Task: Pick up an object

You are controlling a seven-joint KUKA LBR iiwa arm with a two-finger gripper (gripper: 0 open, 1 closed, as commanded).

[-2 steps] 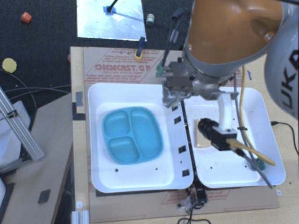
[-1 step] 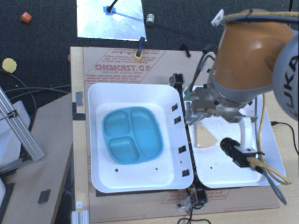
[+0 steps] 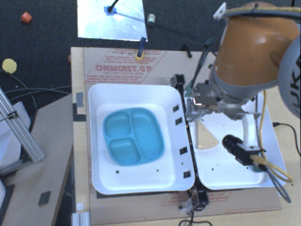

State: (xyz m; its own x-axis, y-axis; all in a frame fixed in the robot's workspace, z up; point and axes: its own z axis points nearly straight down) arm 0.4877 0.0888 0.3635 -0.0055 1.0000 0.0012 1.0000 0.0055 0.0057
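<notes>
Left bin (image 3: 101,95): blue divided plate (image 3: 134,136) flat mid-floor, bare white all round, clear of the walls; long axis roughly far-to-near | right bin (image 3: 221,175): pale tan wedge (image 3: 205,138) near its left wall, narrow end pointing far | gripper (image 3: 200,102) at wedge's narrow end; spread or pressed together, cannot tell.

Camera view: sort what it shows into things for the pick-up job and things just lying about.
For the job: blue divided plate in the left bin; pale tan wedge in the right bin; arm over the right bin.

Lying about, outside the bins: yellow ball; orange block; silver sheet; small metal cylinder.
</notes>
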